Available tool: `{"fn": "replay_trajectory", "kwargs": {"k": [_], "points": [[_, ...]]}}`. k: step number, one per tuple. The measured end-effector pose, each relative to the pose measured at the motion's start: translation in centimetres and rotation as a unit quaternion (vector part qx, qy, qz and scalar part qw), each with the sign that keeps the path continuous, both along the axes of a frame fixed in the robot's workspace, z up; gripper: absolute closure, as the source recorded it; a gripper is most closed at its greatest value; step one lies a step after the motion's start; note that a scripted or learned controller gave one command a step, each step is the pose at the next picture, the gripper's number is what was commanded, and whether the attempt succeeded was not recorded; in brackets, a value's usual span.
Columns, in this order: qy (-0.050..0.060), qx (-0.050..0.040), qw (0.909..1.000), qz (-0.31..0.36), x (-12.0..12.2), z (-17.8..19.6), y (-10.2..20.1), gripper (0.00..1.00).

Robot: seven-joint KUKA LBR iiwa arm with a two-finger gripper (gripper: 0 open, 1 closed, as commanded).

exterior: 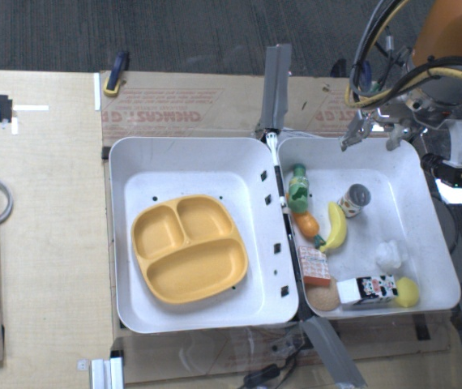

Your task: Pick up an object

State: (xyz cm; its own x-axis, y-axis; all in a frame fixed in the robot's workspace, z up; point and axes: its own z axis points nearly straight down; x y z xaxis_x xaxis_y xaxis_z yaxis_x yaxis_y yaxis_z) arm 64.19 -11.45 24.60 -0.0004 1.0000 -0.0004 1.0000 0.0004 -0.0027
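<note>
Two white bins sit on the bench; the gripper (374,133) hangs, fingers spread and empty, over the right bin's (425,185) far rim. I'd say it's approaching: next, descend onto the banana (335,227) mid-bin.

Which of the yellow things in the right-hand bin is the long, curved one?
The banana, mid-bin beside the small can; the lemon in the near right corner is round.

Looking like a robotics lab: two white bins (126,241) sitting side by side on a cardboard-covered surface (36,217), cabled grey arm (425,63) reaching in, toy groceries (336,227) lying about, dark carpet (174,14) showing beyond.
</note>
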Motion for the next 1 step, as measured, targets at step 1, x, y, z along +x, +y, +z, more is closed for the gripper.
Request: {"fn": "replay_trajectory", "kwargs": {"k": [1], "points": [[-0.015,-0.0041,0.9984,0.054,-5.23,-11.41,0.64,0.0]]}}
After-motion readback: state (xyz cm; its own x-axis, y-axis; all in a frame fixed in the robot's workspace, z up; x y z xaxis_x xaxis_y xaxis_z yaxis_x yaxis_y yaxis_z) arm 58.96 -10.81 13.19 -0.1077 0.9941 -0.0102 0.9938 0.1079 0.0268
